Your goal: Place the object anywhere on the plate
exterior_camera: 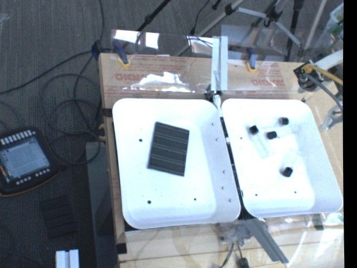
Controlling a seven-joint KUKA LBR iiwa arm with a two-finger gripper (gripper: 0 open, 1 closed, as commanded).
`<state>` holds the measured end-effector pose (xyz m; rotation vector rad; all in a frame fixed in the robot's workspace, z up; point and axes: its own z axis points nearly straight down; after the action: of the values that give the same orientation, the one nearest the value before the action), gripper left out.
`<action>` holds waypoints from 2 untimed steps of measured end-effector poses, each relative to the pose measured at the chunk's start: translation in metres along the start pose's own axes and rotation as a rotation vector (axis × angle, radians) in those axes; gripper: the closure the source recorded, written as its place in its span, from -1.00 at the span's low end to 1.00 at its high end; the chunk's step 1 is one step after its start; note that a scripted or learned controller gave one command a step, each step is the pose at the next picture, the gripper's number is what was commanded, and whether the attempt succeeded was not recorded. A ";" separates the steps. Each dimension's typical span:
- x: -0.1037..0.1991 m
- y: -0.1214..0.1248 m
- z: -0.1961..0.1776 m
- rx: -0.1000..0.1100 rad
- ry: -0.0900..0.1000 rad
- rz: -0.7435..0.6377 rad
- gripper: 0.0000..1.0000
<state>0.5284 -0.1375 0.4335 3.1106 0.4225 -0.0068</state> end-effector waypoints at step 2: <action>0.000 0.000 0.000 0.000 0.000 0.000 -1.00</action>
<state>0.5284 -0.1375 0.4335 3.1107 0.4224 -0.0068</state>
